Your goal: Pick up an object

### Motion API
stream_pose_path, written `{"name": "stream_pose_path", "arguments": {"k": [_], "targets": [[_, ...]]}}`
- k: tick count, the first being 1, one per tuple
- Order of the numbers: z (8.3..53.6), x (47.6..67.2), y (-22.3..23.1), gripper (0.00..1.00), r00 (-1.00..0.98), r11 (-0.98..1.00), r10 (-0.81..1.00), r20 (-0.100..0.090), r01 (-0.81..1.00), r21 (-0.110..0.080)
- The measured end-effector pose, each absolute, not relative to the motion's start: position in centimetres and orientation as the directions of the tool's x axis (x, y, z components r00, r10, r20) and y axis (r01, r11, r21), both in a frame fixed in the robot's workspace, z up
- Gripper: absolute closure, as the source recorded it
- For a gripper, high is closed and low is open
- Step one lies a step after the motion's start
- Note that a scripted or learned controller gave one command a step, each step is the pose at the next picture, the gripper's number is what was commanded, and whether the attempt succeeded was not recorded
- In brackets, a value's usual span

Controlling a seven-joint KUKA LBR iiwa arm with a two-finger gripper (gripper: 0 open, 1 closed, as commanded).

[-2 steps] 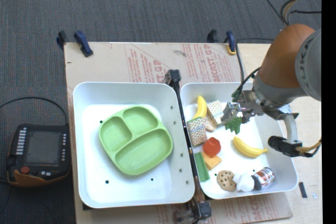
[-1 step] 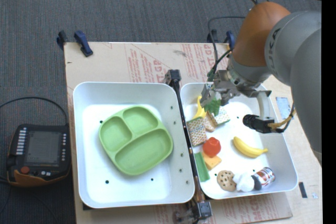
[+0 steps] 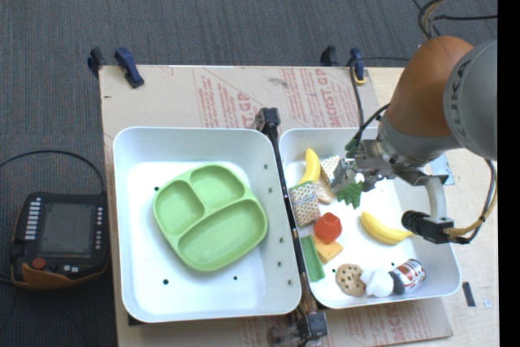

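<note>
My gripper (image 3: 354, 176) hangs low over the upper middle of the right bin (image 3: 452, 272). Right under it lies a small dark green leafy toy (image 3: 351, 194), partly hidden by the gripper; whether the two touch I cannot tell. Just left of the gripper are a tan sandwich piece (image 3: 329, 168), a yellow banana (image 3: 311, 166) and a checkered cracker (image 3: 305, 202). A second banana (image 3: 383, 228) lies below and to the right of the gripper.
The right bin also holds a red tomato (image 3: 327, 227), an orange wedge (image 3: 330, 250), a green stick (image 3: 312, 258), a cookie (image 3: 350, 279), a white lump (image 3: 376, 283) and a can (image 3: 408, 275). A green divided plate (image 3: 210, 215) sits in the left bin (image 3: 130, 150). A teach pendant (image 3: 58, 238) lies on the floor at left.
</note>
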State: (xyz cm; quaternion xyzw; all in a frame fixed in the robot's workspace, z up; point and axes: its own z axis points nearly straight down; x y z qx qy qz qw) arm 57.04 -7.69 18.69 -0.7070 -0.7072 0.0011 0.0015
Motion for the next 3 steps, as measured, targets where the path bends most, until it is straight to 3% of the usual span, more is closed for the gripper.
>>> {"name": "stream_pose_path", "arguments": {"k": [1, 2, 3], "targets": [[17.6, 57.4, -9.6, 1.0, 0.0, 0.0, 1.0, 0.001, 1.0, -0.004], [17.2, 53.6, -11.7, 1.0, 0.0, 0.0, 1.0, 0.001, 1.0, -0.004], [22.6, 57.8, -5.2, 1.0, -0.004, 0.004, 1.0, 0.001, 1.0, -0.001]]}}
